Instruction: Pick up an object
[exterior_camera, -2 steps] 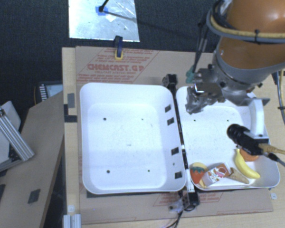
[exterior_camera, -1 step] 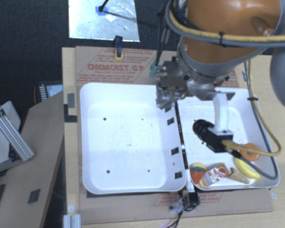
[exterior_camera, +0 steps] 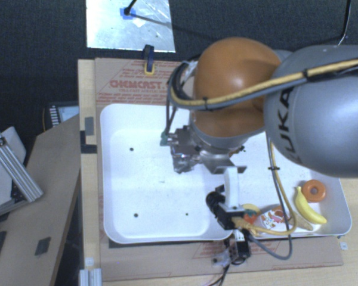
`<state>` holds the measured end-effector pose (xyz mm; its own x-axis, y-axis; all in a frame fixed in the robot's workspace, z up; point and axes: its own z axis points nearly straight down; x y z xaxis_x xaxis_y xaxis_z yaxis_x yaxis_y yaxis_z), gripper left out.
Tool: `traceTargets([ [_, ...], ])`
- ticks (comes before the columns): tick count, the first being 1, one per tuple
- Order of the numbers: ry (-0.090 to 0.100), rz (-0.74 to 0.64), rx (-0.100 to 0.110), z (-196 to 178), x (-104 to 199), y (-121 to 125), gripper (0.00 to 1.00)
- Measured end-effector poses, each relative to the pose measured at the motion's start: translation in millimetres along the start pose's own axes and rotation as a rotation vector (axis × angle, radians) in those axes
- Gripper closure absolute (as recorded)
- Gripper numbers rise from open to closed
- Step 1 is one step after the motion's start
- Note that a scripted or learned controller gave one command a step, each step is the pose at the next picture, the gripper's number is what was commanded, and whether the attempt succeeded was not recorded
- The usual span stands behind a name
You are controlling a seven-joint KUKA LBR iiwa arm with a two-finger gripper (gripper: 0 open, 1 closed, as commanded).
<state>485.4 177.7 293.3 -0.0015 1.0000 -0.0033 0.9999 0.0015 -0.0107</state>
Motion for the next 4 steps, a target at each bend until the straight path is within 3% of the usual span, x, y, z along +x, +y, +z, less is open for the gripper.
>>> traceTargets([
  [1,0.004,0.001,-0.011,-7.6,-0.7,1.3,0.00],
  [2,0.007,-0.007,-0.016,-53.8,47.1,0.7,0.00],
  [3,0.011,-0.005,-0.024,-164.8,57.0,0.1,0.00],
  [4,0.002,0.003,-0.010,-99.8,55.3,69.4,0.00],
])
